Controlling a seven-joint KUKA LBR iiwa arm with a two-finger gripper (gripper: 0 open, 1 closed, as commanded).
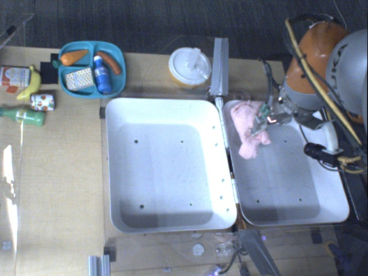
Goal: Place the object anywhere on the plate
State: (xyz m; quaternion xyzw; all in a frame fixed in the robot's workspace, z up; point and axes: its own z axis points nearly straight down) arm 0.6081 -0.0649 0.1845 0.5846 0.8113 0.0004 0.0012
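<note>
**Soft pink cloth under the gripper, plate far off**

Nearest us, the left bin point(167, 165) lies just left of the right bin point(287, 183), our landmark. In that right bin's far-left corner we see the task's thing, a crumpled pink cloth point(246, 128), lying on the bin floor.

We judge it light, limp and not fragile (it will sag and drape when lifted). A pinch on a raised fold near its middle should hold better than on a thin edge.

The gripper point(265, 118) sits at the cloth's right edge, touching or just above it. We cannot tell how its jaws stand.

Beyond the right bin, far to its left, rests the blue divided plate point(118, 68), with toy food in it. A white lidded cup point(190, 66) stands nearer the bins.
</note>
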